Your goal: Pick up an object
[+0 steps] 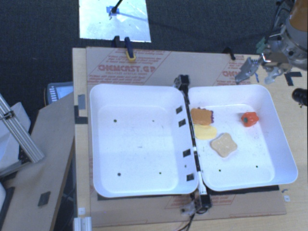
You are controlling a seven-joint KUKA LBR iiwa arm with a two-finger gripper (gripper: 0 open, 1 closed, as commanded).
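The right bin (pixel 269 177) holds several small items. An orange-brown block with a purple edge (pixel 202 116) lies by the bin's left wall, and a flat yellow piece (pixel 205 132) lies just below it. A tan toast-shaped piece (pixel 224 145) sits near the bin's middle. A red pepper-like toy (pixel 249 119) lies toward the right. My gripper (pixel 258 72) hangs above the bin's far right corner, beyond the rim and well off all the items. It is open, with nothing between its fingers (pixel 244 71).
The left bin (pixel 103 177) adjoins the right one along a hinged divider (pixel 190 138). A yellow-and-blue clamp (pixel 129 51) grips the board's far edge. A shiny metal plate (pixel 114 13) lies behind the bench, and an aluminium bar (pixel 19 131) slants at the left.
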